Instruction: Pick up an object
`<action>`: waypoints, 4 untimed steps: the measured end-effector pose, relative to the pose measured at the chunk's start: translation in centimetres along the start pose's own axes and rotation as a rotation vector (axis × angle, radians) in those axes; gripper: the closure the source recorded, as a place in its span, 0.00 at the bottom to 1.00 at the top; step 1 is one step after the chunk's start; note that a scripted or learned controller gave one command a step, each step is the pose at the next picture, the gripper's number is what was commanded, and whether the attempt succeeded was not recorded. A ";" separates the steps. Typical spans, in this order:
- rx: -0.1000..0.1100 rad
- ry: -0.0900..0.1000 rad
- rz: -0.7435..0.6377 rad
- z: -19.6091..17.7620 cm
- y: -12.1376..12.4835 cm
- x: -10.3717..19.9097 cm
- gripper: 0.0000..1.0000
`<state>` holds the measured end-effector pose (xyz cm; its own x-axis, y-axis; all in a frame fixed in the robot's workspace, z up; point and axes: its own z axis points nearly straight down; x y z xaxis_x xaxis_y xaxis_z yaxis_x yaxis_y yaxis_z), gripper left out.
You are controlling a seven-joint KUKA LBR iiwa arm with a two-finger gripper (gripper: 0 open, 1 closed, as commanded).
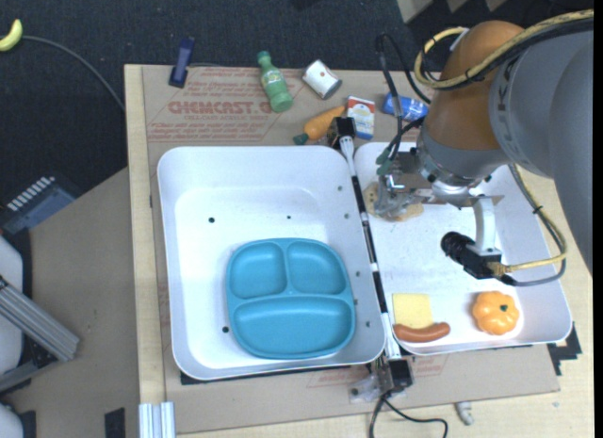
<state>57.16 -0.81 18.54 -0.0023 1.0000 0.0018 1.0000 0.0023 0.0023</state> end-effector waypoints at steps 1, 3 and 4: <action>-0.001 -0.004 0.004 -6.4 -0.9 -6.2 1.00; 0.003 -0.002 0.002 0.9 -0.8 -14.7 0.00; 0.001 -0.003 0.000 4.3 6.6 -12.6 0.00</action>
<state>63.83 -13.42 14.22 -0.0019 1.0000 -0.0008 1.0000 0.0019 0.0012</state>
